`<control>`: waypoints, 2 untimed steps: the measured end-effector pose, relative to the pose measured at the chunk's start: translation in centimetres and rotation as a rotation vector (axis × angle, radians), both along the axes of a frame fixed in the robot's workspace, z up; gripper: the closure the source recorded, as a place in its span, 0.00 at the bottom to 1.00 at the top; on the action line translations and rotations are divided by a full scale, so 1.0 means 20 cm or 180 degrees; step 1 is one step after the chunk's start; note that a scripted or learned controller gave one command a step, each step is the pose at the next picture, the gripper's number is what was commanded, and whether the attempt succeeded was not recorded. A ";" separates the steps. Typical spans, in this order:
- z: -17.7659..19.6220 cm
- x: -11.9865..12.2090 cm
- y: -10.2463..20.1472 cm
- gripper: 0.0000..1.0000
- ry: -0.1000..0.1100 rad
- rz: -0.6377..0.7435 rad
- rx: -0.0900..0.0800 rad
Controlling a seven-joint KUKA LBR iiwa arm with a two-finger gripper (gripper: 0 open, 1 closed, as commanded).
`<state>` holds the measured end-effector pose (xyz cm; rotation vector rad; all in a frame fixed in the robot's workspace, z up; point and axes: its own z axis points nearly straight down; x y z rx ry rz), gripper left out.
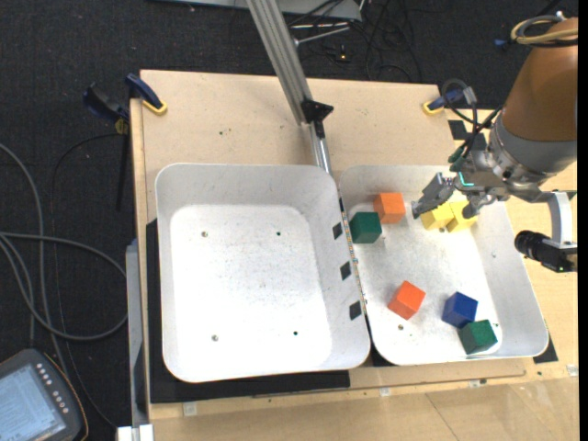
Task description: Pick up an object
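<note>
At the lower right of the frame, nearest the camera, a dark green cube [478, 336] sits close to the front rim of the right-hand shallow white plastic bin [519, 274]. Touching it on its upper left is a dark blue cube [459, 308]. A little to the left, apart from both, lies an orange-red cube [407, 299] on the speckled bin floor.

The left-hand shallow white plastic bin [184, 246] fills the middle and left of the frame, its right rim meeting the other bin along a seam marked with small black tabs.

Higher in the right bin, near that seam, a second dark green cube [366, 228] rests just beside a lighter orange cube [390, 207], which sits to its upper right. Further right at about the same height is a yellow block [450, 215], and the two-finger gripper [445, 200] is down right at it, dark fingers spread to either side; whether they are pressing on the block or merely straddling it, I cannot tell.

Above the gripper, the grey arm with its orange band [544, 81] comes in from the upper right of the frame. Both bins rest on a pale wooden bench [239, 118], with a slanted grey metal pole [280, 44] crossing its far edge at the top centre.
</note>
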<state>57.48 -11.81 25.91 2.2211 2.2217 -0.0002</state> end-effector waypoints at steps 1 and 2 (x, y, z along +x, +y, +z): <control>-0.29 0.02 0.05 0.00 0.0018 0.0000 0.0002; -0.56 0.03 0.00 0.00 0.0018 -0.0007 0.0001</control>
